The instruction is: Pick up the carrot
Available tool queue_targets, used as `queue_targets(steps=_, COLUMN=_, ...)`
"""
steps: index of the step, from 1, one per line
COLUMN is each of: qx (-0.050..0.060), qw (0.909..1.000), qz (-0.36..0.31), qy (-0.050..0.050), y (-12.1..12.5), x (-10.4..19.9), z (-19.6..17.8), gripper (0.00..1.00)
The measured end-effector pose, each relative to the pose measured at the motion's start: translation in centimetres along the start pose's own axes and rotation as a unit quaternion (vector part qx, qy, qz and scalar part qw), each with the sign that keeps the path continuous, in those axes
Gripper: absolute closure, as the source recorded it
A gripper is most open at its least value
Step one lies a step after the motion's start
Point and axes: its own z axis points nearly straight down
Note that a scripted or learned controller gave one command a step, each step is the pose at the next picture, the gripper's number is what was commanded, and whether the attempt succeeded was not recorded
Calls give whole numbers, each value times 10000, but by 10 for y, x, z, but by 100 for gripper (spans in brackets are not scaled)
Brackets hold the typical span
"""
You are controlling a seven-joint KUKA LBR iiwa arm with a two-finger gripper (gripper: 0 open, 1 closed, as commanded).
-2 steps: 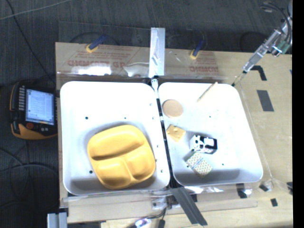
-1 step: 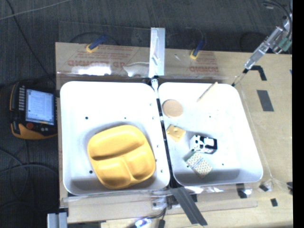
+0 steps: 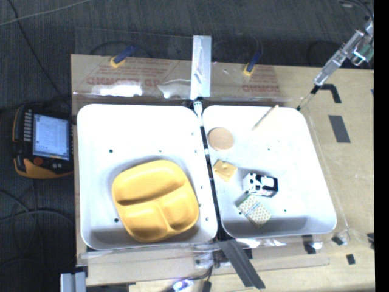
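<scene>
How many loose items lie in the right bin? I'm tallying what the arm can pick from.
5: a thin stick near the back, a tan round disc at back left, a yellow wedge below it, a black-and-white object mid-bin, and a speckled block near the front. None looks hidden.

The slim grey metal arm tip (image 3: 340, 56) slants in from the upper right, its narrow dark point (image 3: 314, 89) lowest, aimed down-left; wrist higher behind it.
</scene>
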Motion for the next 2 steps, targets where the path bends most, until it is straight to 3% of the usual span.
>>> queue_targets(steps=1, qx=12, qw=9878, qz=-1557, qy=37, y=-9, x=7, z=17, gripper=100)
queue_targets(steps=2, qx=-7, qw=9877, qz=-1564, qy=16, y=-7, x=7, z=6, gripper=100)
